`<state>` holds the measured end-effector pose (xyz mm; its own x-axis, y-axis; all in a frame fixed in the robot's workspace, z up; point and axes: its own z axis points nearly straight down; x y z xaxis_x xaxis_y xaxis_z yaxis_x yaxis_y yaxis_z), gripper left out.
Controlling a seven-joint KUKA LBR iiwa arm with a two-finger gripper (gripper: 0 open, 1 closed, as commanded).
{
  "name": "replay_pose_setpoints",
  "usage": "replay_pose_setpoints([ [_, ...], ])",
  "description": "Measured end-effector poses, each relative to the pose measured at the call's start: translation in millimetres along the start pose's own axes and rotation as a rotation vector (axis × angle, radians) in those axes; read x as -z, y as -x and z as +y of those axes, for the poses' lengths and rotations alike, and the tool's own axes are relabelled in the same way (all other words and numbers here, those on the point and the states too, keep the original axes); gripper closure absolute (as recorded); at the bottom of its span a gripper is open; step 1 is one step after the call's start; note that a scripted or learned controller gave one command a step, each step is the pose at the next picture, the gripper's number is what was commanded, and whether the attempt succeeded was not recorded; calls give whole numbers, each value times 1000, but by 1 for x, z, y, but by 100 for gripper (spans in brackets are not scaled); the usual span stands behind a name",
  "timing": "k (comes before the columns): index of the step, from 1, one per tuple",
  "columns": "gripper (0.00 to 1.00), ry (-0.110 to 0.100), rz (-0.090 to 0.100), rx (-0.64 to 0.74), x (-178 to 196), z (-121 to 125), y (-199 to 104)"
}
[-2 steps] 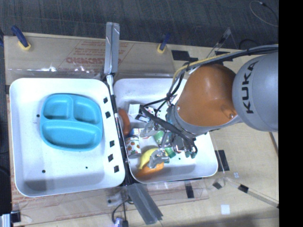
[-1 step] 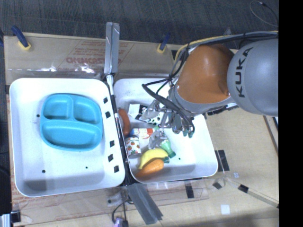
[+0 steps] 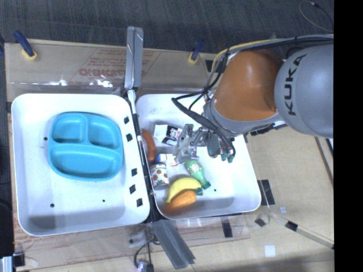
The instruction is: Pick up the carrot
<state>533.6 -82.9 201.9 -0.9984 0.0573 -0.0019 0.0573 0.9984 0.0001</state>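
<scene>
The carrot (image 3: 180, 200) is a stubby orange piece lying near the front wall of the right bin (image 3: 241, 194). It is tucked against the underside of a yellow banana (image 3: 184, 185). My gripper (image 3: 186, 144) hangs over the middle of the right bin, behind the carrot and well apart from it. Its metal tip is just above a green bottle-like toy (image 3: 196, 171). Nothing shows in its grasp. The grey arm with its orange band (image 3: 249, 89) reaches in from the right.
A reddish-brown sausage (image 3: 148, 145) lies along the right bin's left wall. A small printed box (image 3: 160, 175) sits beside the banana, and a black-and-white card (image 3: 171, 134) lies behind the gripper. The left bin (image 3: 28, 208) holds a blue divided tray (image 3: 86, 145).
</scene>
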Motion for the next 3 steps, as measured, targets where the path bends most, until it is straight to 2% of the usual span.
replay_pose_setpoints([
  [1,100,0,3,238,4,-20,-21],
  [2,100,-1,-2,497,109,-5,38],
  [3,100,0,2,607,79,5,0],
])
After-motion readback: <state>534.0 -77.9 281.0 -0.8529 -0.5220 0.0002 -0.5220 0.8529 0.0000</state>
